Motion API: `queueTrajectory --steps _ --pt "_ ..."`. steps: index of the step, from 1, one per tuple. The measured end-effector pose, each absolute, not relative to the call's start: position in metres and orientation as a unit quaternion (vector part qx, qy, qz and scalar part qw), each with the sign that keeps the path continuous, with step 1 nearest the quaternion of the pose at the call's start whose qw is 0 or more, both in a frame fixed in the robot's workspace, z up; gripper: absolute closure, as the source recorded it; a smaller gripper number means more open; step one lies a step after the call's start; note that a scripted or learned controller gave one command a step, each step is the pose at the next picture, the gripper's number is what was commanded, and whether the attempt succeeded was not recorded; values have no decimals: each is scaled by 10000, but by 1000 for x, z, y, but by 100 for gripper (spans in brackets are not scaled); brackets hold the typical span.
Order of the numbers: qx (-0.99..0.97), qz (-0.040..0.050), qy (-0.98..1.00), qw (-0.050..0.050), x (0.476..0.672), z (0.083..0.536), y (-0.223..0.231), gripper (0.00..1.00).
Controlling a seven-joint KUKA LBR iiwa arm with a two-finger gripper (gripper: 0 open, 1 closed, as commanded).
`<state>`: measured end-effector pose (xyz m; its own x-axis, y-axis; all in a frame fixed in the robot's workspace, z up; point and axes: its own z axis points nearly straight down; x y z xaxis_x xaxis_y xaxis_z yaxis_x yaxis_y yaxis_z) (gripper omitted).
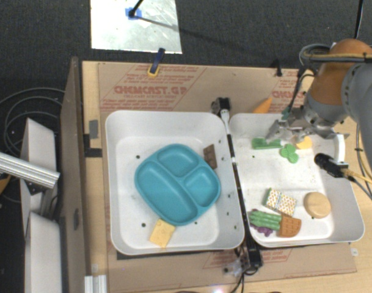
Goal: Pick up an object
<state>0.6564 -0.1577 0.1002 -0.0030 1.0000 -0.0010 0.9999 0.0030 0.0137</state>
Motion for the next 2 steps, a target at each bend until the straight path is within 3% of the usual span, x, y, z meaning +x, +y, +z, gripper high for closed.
queueTrajectory --steps 1,2 --pt "7041 18 7101 23 665 86 -107 0" --pt "7037 85 7103 106 671 106 -109 100"
